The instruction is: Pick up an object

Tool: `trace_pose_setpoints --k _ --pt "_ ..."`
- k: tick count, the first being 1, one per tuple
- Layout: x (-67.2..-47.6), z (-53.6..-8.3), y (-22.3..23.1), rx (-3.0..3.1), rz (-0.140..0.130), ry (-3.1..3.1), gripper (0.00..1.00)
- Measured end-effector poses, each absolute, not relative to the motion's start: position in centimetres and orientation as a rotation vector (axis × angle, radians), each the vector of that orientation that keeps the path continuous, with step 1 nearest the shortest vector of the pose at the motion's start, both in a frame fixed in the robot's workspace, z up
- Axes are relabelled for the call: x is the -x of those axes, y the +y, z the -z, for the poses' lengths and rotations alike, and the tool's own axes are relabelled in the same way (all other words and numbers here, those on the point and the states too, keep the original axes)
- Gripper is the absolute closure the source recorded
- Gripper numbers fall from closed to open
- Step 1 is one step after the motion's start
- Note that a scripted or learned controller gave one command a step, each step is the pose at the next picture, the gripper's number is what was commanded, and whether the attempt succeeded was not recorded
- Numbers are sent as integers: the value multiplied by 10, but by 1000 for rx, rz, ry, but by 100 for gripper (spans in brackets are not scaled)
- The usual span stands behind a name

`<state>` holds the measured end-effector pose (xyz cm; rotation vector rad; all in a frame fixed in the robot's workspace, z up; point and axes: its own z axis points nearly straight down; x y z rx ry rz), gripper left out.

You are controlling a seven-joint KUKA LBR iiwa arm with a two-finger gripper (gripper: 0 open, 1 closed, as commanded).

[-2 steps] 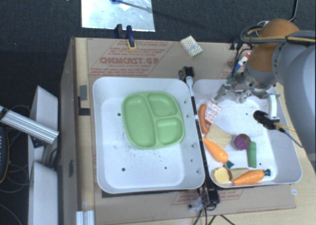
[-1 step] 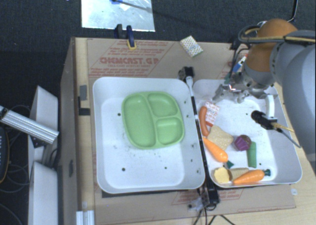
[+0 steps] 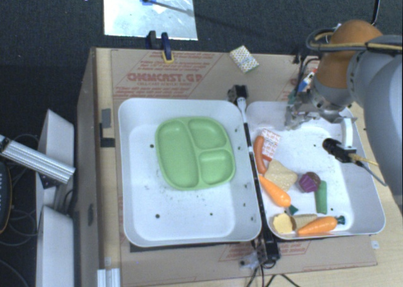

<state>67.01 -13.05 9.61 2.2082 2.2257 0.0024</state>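
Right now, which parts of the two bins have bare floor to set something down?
Left bin: bare strips around the green plate, widest along the near edge. Right bin: open floor in the middle, between the end effector and the purple toy. Its near left corner is crowded.

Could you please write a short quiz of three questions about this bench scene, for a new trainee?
1. True or false: the green tray lies in the left bin.
2. Which bin is the end effector over? A) left B) right
3. Fill in: the purple piece lies beside a ____ stick.

Key: 1 true; 2 B, the right bin; 3 green.
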Motion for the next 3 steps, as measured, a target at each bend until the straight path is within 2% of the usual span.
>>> trace_pose_setpoints --k 1,2,3 --pt "-670 -96 -130 -2208 -2 2227 0" --pt "-655 -89 -116 -2209 -9 2218 0" --pt "-570 -84 -115 -2220 0 2222 0"
